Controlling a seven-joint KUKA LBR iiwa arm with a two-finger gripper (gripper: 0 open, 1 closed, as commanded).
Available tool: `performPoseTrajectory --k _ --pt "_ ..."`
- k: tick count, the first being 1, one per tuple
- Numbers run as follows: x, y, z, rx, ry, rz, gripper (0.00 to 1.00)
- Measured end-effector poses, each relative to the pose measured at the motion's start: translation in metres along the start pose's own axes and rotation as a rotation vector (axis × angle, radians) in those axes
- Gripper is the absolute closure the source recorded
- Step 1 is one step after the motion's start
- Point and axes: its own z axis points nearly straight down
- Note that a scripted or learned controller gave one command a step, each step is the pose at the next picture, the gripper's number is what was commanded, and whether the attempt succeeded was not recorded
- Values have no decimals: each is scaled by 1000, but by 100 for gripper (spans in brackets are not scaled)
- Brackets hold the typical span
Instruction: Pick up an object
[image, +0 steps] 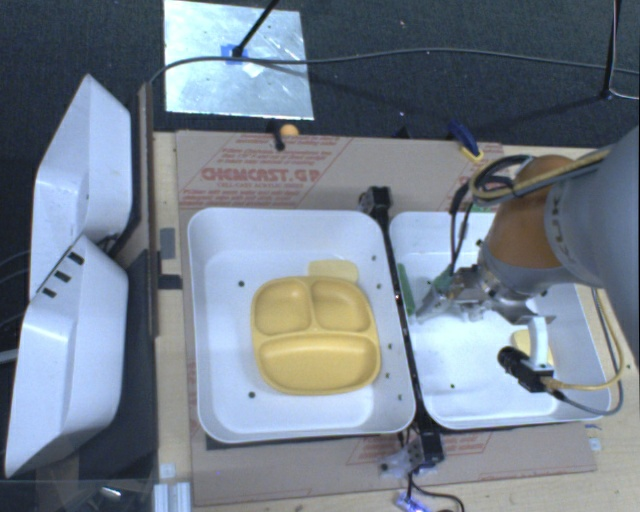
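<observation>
step: approach phase, nothing grasped as far as I can judge. The tool (447, 296) sits low in the right shallow white plastic bin (470, 400), centre-right of frame.
tool state: can't tell from this angle whether it is released or clenched; the wrist hides the tip, and nothing is visibly held.
target candidates: a small green flat piece (404, 281) lies along the right bin's left wall, just left of the tool. A small yellow bit (516, 359) peeks out near the black cable fitting (522, 370), lower right of the tool; too occluded to identify.
other bin: the pale yellow three-compartment plastic tray (314, 333) sits mid-frame in the left shallow white plastic bin (225, 400), with a pale yellow flat square piece (334, 270) touching its upper edge. Well apart from the tool, across the divider.
doing it well: my read is the green piece is the nearest pick. It hugs the wall, so come straight down with the wall side cleared, or one side jams on the rim. Flat part, so go fully to the bin floor before closing.
risk: the thin piece may slip out on lift; check it is visibly gripped before retracting.
arm pose: the grey arm with orange band (520, 235) enters from the right edge and bends down over the right bin's upper half, wrist pitched down and towards frame left. Yellow and black cables (575, 385) loop below it over the bin's lower right.
worktop: cardboard-covered worktop (270, 165) under both bins.
</observation>
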Motion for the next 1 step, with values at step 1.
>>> performPoseTrajectory --k 1 --pt "70 7 -95 -19 2 -9 0"
